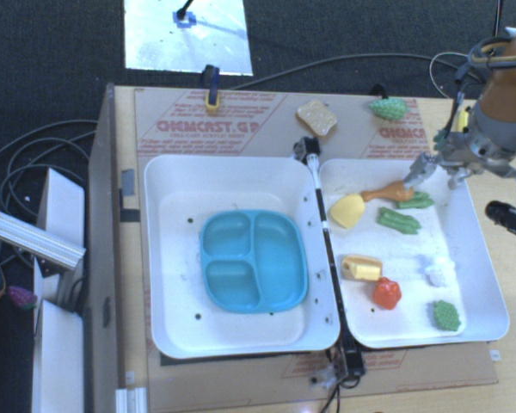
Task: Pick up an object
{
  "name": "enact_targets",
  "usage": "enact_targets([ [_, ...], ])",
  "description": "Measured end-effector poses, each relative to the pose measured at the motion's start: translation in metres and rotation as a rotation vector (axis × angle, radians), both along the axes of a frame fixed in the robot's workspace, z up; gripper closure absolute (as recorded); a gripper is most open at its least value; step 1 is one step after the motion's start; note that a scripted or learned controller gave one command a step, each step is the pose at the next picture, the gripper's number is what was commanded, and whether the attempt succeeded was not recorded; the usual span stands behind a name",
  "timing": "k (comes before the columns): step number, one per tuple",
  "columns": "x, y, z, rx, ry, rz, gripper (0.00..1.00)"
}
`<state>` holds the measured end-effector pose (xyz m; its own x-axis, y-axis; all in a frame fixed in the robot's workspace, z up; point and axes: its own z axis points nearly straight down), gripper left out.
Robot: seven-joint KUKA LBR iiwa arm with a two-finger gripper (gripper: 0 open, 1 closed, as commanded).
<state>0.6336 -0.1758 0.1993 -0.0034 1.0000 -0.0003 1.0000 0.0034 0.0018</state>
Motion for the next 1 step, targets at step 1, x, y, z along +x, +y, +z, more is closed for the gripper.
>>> enact_targets([
  [1, 0.0115, 0.0165, -0.1107, -0.002, -0.007, 0.002, 0.0],
])
